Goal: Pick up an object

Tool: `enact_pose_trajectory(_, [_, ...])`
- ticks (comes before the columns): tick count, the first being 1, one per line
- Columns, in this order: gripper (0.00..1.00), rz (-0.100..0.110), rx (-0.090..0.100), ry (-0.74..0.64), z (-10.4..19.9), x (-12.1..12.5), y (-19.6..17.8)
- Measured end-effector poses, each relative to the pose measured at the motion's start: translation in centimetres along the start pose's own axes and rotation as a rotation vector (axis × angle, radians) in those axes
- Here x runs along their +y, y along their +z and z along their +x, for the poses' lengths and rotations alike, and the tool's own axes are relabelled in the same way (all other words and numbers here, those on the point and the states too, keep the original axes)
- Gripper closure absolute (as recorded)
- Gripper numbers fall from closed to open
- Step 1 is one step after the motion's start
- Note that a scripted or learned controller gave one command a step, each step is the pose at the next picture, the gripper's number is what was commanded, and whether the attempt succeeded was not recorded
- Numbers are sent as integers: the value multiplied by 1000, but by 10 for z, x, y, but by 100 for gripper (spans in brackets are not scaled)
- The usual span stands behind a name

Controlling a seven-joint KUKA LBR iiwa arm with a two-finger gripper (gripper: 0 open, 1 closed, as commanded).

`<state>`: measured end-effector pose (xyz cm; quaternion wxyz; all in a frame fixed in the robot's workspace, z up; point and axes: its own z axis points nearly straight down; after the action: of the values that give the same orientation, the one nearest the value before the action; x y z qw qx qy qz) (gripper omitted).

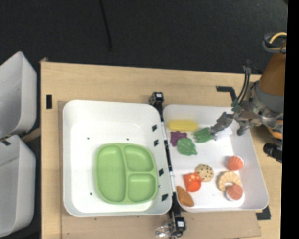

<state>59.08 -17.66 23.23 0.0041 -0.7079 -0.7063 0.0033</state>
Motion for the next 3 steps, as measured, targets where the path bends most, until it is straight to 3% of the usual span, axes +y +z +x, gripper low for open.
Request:
enact_pose_trajectory(1, [0,-11,-2,-3,0,2,-6])
enact_pose_trajectory(3, [0,-9,-3,0,-8,-3,80])
